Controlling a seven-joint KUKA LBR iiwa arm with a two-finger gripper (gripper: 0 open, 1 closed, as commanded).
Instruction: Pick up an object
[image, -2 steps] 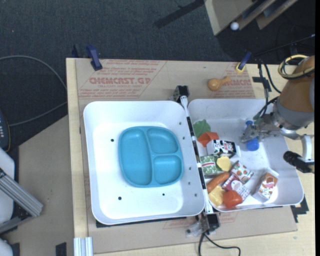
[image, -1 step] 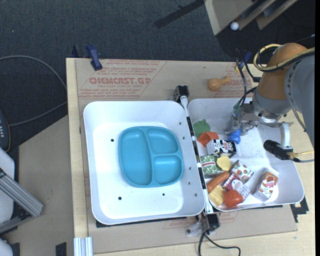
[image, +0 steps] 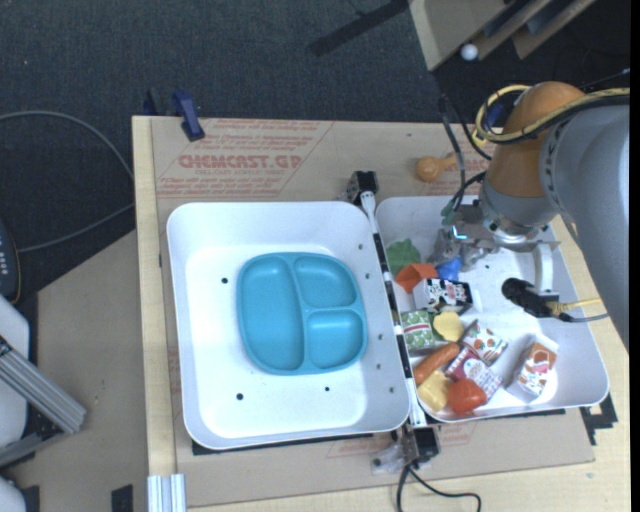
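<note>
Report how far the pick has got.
Done: the grey arm's tool is down in the right-hand white bin, at its far end above the heaped toy food, close to a small blue piece. In hand: nothing visibly gripped. Left: grasp and lift an item. The blue sectioned plastic plate lies in the left-hand bin.

Dark carpet (image: 250, 60) spreads across the top and down the left side, with a thin black cable (image: 75, 125) looping over it. The surface (image: 290, 150) is pale wood topped with brown board printed in red lettering. A blue clip (image: 186, 115) sits at its upper left corner. A silver metal rail (image: 40, 385) angles in at lower left. Light is even and soft.
</note>
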